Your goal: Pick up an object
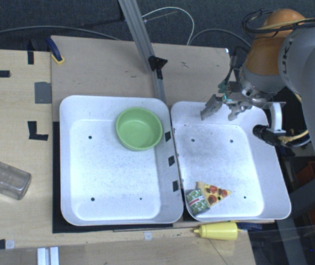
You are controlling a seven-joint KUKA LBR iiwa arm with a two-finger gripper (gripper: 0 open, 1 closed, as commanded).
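Note:
A green bowl [139, 128] sits upright in the left bin [80, 164], near its far right corner. A pizza slice toy [214, 192] lies at the front left of the right bin [256, 170], touching a small green packet [197, 201]. My gripper [223, 110] hangs over the right bin's far edge, its two grey fingers spread apart with nothing between them. It stands well away from the pizza slice and to the right of the bowl.
A yellow bottle [219, 231] lies on the bench just in front of the right bin. A clear plastic container [1, 176] rests at the far left. A grey pole [140, 32] slants down to the bins' far edge. Cables trail behind the arm.

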